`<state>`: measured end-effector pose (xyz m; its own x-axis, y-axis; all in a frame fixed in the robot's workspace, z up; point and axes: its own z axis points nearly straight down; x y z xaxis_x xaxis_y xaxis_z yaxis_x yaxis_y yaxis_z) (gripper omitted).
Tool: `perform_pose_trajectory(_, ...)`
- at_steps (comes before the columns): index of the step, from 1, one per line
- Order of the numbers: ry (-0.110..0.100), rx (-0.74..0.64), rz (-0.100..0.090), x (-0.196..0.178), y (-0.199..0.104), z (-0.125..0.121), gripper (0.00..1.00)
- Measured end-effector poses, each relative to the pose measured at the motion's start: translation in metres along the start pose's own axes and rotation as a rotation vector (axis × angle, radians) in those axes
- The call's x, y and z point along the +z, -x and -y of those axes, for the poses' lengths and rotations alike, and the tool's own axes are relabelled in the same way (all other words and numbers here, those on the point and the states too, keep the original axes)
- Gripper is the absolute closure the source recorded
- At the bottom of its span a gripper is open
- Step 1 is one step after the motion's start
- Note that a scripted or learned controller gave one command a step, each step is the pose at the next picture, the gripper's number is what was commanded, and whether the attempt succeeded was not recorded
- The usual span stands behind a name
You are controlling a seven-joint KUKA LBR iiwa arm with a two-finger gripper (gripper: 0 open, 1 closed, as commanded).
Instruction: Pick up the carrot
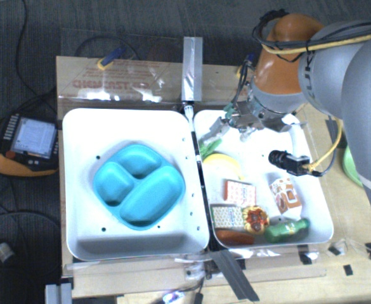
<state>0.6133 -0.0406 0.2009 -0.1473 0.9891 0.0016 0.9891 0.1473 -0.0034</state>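
Dark carpet under a table [125, 81] with two white bins: carrot [238, 237] lies at the right bin's [318, 208] near wall, well below the claw [236, 122], which hangs at that bin's far-left corner, jaw state can't tell, blue divided tray [139, 183] in left bin [77, 170].

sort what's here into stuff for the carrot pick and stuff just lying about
For the job: gripper; right bin; reddish-orange piece at its near edge, possibly the carrot.
Lying about: blue tray in left bin; yellow round item; red-and-white box; green item.
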Motion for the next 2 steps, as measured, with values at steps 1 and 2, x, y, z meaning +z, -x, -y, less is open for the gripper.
perform_pose_trajectory(1, 0.000, -0.095, 0.000, 0.019, -0.018, 0.072, 0.00)
perform_pose_trajectory(2, 0.000, -0.187, -0.001, 0.019, 0.017, 0.134, 0.00)
